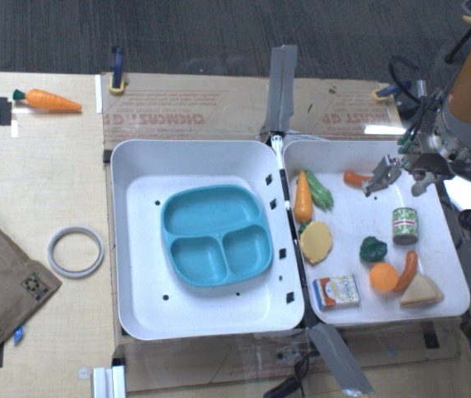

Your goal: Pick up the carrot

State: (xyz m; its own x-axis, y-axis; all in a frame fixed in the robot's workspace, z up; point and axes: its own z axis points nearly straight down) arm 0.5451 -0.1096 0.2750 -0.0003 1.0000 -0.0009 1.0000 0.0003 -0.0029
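Where the carrot [303, 196] lies, a green vegetable [319, 191] overlaps it.

left bin [128, 222]: blue tray [216, 235] at centre | right bin [451, 247]: can [405, 225], orange [383, 278], box [336, 291] near front edge | bench: tape ring [75, 250] at left

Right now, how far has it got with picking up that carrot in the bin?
Nothing looks done yet: the carrot lies at the left edge of the right bin, beside a green vegetable. In hand: the gripper hangs over the bin's upper right, fingers spread, nothing between them, well away from the carrot. Left: moving over the carrot, coming down, closing on it and lifting.
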